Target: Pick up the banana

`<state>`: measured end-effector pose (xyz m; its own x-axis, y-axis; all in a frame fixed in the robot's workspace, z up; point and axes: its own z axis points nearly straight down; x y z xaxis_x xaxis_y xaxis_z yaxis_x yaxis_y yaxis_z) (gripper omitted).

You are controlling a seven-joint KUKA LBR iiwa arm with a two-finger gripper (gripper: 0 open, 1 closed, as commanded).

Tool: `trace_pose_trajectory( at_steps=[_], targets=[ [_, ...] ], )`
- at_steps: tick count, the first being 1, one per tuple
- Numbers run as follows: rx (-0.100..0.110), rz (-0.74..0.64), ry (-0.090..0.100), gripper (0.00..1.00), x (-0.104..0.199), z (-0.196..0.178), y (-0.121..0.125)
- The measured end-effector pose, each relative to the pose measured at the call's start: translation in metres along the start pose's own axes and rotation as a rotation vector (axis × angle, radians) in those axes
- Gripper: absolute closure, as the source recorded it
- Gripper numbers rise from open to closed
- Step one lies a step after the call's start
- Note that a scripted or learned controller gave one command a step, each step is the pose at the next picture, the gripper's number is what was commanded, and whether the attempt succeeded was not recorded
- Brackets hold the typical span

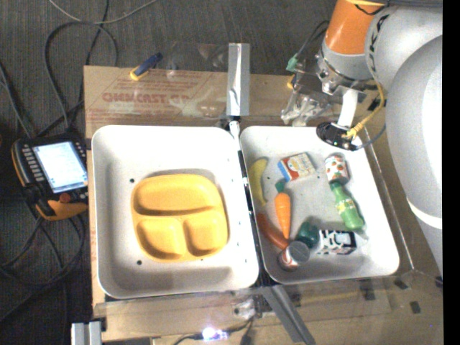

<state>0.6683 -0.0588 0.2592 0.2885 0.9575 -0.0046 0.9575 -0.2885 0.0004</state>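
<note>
Nearest in the right bin [384, 254] lie a can [293, 254], a dark carton [336, 241] and a sausage [271, 230]; then one carrot [283, 213] and one green bottle [346, 204]; the banana [257, 178] hugs its left wall, a small box [297, 166] beside it; the left bin [108, 214] holds one yellow tray [180, 215]; past the far edge the gripper [305, 106] hovers, its spread impossible to tell.

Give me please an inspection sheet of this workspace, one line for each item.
Surface: two white bins side by side on a bench.
Job's things: banana at right bin's left wall, untouched.
Clutter: carrot, green bottle, small carton in right bin; yellow tray in left bin.
Grippers: gripper above right bin's far edge.
Cables: black cables on floor.
Surroundings: handheld screen at left.
</note>
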Motion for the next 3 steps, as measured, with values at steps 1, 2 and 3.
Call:
trace_pose_trajectory(
  at_steps=[1, 2, 3],
  targets=[
    [0.0, -0.631, 0.003, 1.0, -0.076, 0.038, -0.037],
    [0.0, -0.632, 0.004, 0.0, -0.075, 0.038, -0.037],
    [0.0, -0.872, 0.005, 0.0, -0.073, 0.143, -0.078]
  ],
)
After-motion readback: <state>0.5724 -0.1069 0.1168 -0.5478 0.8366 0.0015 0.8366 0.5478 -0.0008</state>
